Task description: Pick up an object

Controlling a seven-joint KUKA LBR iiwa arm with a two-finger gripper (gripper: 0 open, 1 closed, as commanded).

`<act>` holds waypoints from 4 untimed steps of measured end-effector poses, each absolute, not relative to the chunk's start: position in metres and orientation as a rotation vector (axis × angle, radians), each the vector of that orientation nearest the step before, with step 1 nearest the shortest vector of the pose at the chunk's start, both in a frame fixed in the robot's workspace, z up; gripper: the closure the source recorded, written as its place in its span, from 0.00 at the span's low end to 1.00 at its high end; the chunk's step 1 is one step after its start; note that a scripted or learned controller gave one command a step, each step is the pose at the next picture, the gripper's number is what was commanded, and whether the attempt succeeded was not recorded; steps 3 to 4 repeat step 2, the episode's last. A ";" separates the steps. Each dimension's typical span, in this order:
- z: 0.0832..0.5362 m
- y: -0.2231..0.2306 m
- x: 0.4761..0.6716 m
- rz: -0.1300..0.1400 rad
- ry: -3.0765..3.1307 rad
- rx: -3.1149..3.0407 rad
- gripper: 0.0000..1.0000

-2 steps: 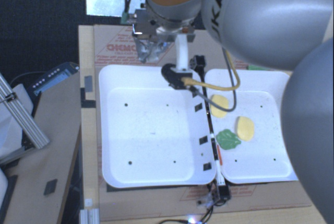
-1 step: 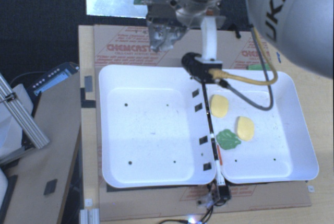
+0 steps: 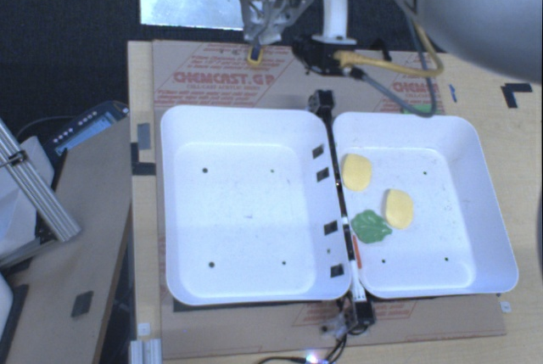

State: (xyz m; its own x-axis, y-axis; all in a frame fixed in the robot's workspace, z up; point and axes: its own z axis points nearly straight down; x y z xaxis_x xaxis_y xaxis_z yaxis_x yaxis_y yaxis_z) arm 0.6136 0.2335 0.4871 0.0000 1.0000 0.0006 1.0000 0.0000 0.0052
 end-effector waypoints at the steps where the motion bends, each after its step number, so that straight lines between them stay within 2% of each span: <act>1: 0.491 0.227 0.671 0.006 2.218 2.219 1.00; 4: 0.500 0.228 0.668 0.003 2.224 2.217 1.00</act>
